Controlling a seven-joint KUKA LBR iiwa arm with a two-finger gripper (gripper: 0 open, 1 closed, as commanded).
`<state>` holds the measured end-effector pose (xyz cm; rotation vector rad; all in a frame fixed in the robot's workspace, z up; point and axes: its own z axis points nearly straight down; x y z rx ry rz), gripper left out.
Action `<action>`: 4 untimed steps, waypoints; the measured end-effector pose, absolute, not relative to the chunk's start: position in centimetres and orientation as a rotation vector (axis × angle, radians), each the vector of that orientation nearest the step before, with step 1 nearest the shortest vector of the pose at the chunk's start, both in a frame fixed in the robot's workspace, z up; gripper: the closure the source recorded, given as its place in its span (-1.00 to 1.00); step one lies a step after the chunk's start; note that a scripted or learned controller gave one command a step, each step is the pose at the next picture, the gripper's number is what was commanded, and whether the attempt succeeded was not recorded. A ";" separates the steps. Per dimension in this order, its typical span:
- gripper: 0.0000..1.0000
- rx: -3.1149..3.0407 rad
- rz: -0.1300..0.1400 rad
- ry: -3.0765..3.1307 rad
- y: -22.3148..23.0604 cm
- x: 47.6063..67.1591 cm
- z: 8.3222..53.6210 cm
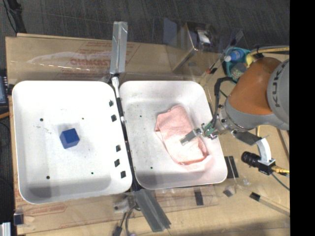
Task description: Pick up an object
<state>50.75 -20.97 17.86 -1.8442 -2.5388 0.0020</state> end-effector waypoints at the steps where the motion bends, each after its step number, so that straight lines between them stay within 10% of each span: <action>1: -1.00 -1.684 0.002 -2.650 -18.7 58.9 12.7; 2: -1.00 -1.539 0.000 -2.741 -14.9 57.8 9.4; 3: -1.00 -1.493 0.000 -2.764 -11.9 57.7 15.6; 4: -1.00 -1.510 0.000 -2.757 -14.2 58.9 9.3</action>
